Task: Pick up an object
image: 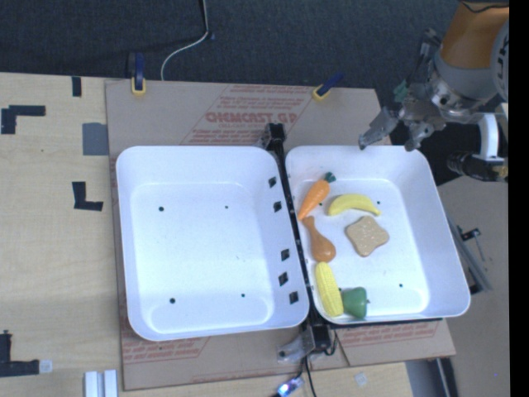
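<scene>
Gripper [388,137]: we see its fingers spread, holding nothing, above the right bin's [430,176] far rim.
Risk: we might pinch the carrot [314,198] and banana [354,204] together, since they lie close.

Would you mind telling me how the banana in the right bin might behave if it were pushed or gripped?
The banana looks like smooth moulded plastic, so probably stiff, light and a little slippery. Its curved body lies flat, so a push would likely spin or slide it, perhaps into the carrot beside it.

Wooden bench [50,246], dark backdrop [314,15] behind.
</scene>
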Motion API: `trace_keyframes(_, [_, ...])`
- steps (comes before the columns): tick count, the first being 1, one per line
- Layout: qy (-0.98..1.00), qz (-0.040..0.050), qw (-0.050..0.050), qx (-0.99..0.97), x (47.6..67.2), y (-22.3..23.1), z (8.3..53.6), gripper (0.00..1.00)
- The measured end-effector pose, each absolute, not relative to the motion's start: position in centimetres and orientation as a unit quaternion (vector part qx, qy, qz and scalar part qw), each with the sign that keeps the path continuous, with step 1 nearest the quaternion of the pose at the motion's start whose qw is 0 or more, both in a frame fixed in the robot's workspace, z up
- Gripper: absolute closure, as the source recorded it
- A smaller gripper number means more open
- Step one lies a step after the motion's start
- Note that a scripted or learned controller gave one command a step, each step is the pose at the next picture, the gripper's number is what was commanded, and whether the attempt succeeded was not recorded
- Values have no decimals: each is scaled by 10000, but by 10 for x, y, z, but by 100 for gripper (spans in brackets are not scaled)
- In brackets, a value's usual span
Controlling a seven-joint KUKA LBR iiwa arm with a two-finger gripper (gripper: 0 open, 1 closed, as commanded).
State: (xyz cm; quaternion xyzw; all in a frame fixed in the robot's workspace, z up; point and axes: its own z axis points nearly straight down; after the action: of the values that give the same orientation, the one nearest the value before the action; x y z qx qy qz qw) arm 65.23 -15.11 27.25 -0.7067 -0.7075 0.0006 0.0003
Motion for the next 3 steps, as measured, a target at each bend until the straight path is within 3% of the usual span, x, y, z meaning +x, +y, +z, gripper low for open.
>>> trace_keyframes(1, [-7083, -48, -87, -7058, 669, -149, 477, 0])
trace_keyframes(2, [-7080, 8, -17, -7063, 669, -149, 476, 100])
trace_keyframes(3, [-7093, -26, -24, -7049, 630, -98, 540, 100])
